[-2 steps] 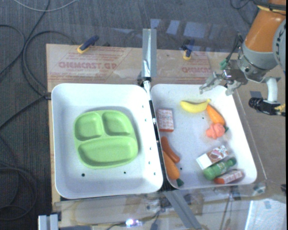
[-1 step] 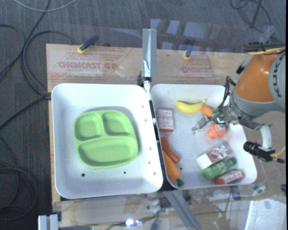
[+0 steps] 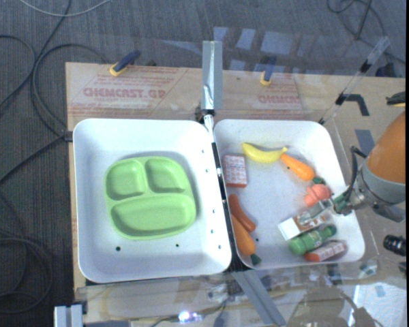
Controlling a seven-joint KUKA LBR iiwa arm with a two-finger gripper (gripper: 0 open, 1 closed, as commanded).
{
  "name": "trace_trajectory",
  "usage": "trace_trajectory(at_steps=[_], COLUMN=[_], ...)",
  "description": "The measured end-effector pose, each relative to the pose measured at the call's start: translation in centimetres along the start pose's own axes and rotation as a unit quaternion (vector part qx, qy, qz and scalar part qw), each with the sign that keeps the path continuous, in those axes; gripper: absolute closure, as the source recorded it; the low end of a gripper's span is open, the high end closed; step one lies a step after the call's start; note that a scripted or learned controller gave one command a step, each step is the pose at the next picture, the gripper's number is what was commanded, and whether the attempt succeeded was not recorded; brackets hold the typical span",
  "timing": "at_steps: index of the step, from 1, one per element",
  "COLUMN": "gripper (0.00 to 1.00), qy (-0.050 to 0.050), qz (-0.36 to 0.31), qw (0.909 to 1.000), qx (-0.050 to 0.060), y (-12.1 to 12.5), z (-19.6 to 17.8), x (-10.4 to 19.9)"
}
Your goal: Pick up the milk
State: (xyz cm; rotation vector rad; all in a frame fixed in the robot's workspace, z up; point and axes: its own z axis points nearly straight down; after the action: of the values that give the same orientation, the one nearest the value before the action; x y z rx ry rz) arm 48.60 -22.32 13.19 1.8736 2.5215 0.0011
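Observation:
The milk (image 3: 301, 223) is a small white carton lying on its side in the lower right part of the right bin (image 3: 273, 129). It rests between a pink-orange peach (image 3: 317, 193) and a green bottle (image 3: 312, 240). My gripper (image 3: 341, 202) comes in from the right, low over the bin's right side. Its tip is at the carton's upper right end, touching or nearly touching it. The arm's grey wrist (image 3: 385, 186) and orange band (image 3: 394, 148) rise behind it.
The right bin also holds a banana (image 3: 262, 153), a carrot (image 3: 297, 167), a small red box (image 3: 234, 170), a sausage (image 3: 242, 213), a second carrot (image 3: 244, 240) and a red packet (image 3: 326, 252). A green divided plate (image 3: 150, 196) lies in the left bin (image 3: 88, 155).

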Motion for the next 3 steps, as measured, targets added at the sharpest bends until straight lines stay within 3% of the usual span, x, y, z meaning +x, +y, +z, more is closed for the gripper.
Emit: trace_trajectory(at_steps=[1, 2, 3], gripper=[0.00, 0.00, 0.00], qy=[-0.001, 0.001, 0.001], qz=[-0.021, -0.061, -0.155], qw=[0.9998, 0.9982, 0.9879], qx=[-0.002, 0.000, 0.001], y=[4.4, 11.4, 1.0], z=[2.8, 1.9, 2.5], x=[1.6, 5.6, 4.2])
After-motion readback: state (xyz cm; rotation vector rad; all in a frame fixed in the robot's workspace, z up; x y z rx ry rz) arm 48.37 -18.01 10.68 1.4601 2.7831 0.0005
